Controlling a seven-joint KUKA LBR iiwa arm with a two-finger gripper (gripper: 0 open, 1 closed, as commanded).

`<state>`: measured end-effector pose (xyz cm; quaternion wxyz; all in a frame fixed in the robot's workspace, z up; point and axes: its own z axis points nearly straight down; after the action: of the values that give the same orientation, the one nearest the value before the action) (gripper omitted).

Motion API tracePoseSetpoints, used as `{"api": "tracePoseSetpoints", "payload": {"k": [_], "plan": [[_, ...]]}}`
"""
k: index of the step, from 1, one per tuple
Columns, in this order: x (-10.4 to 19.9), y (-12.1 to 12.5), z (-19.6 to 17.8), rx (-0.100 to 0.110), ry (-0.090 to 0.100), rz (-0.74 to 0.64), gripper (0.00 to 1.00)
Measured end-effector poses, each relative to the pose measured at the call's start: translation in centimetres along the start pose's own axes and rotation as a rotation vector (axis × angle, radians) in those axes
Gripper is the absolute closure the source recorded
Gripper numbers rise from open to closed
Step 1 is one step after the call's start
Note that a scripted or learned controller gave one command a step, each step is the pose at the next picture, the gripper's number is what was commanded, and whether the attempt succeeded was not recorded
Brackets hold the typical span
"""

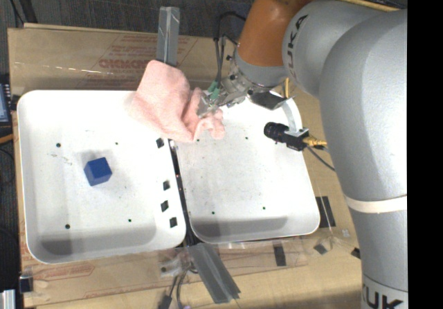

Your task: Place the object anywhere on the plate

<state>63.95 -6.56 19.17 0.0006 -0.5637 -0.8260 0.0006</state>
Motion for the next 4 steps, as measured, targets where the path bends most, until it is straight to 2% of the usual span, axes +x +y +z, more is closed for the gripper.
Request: {"api": "tracePoseSetpoints", "payload": {"k": [1,2,4], "plan": [[0.1,0.1,-4.1,-0.001,0.0,-0.006,1.0],[5.5,0.5,-5.0,0.002,0.001,-0.412,1.0],[16.0,0.9,-3.9,0.001,0.001,-1.204,1.0]]}}
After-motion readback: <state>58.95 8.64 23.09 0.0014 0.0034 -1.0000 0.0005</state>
